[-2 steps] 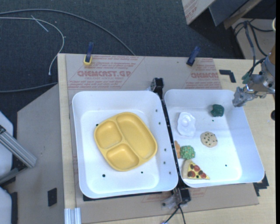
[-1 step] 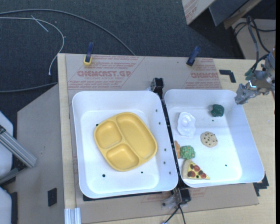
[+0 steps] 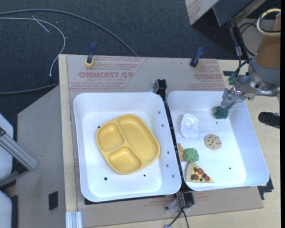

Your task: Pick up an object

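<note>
Camera view: gripper [image 3: 226, 103] partly hides a blurry dark-green object [image 3: 221, 113].

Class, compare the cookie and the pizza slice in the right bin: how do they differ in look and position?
The cookie is round and tan with dark chips; the pizza slice is a yellow wedge with red spots. The cookie lies mid-bin, while the pizza slice lies nearer the front edge, below the broccoli. Both are small toy foods lying flat in the right bin, away from the end effector.

Dark carpeted floor [image 3: 35, 53] beyond the bench's far edge, thin cables [image 3: 58, 26] looping across it. Cardboard box [image 3: 200, 9] past far right corner. Even overhead light.
</note>
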